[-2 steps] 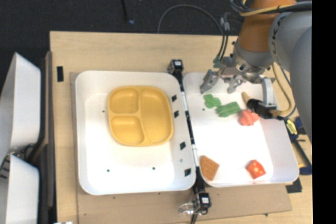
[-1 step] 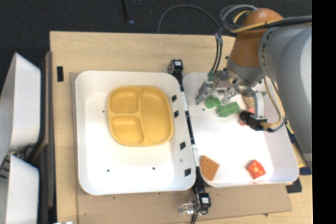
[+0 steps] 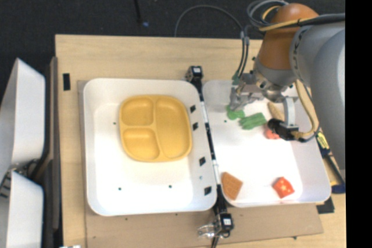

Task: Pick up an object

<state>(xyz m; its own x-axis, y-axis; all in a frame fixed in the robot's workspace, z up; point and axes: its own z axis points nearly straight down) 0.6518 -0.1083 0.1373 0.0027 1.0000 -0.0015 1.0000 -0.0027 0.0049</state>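
Here your pincer (image 3: 237, 103) sits low in the right bin (image 3: 256, 174), right at a green block (image 3: 249, 120); grip state: cannot tell. Nearby: a red piece (image 3: 283, 186), a brown wedge (image 3: 232, 185). Left bin (image 3: 99, 148): yellow divided plate (image 3: 155, 127).

Two shallow white rectangular plastic bins side by side on one pale wooden bench (image 3: 70, 125): left bin (image 3: 99, 183) and right bin (image 3: 250, 165). In the left bin, one yellow three-compartment plastic plate (image 3: 155, 127); in the right bin, one green plastic piece (image 3: 249, 121), one tan waffle-textured wedge (image 3: 232, 186), one red cube-like block with pale spots (image 3: 283, 186), and one small orange-red item (image 3: 271, 133), partly hidden. One grey robot arm with an orange band (image 3: 279, 38), bearing one two-finger gripper (image 3: 236, 103).
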